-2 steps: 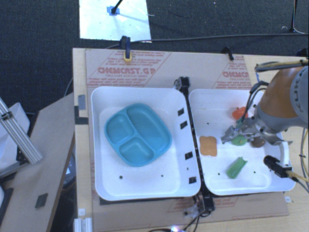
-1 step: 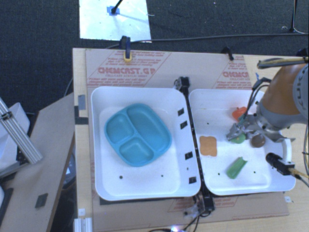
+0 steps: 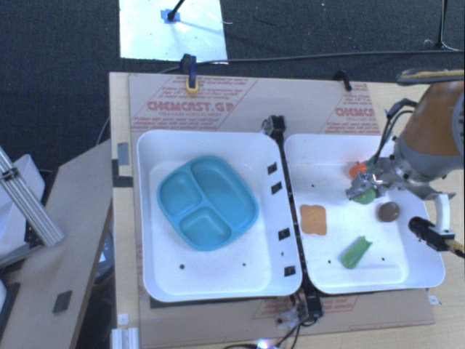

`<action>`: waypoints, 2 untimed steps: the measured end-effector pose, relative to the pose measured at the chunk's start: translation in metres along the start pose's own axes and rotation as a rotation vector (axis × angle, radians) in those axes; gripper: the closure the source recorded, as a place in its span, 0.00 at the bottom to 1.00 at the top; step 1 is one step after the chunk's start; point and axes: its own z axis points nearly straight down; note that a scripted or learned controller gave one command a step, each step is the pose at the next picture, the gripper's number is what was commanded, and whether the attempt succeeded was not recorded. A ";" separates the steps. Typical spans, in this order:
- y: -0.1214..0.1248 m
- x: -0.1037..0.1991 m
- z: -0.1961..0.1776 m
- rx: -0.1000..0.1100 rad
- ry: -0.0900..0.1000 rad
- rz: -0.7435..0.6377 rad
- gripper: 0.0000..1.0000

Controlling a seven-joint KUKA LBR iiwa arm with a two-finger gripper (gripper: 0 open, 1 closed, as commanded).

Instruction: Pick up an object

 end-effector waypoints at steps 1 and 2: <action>0.002 0.000 -0.054 -0.001 -0.001 0.000 1.00; 0.002 0.054 -0.046 0.005 0.003 -0.004 1.00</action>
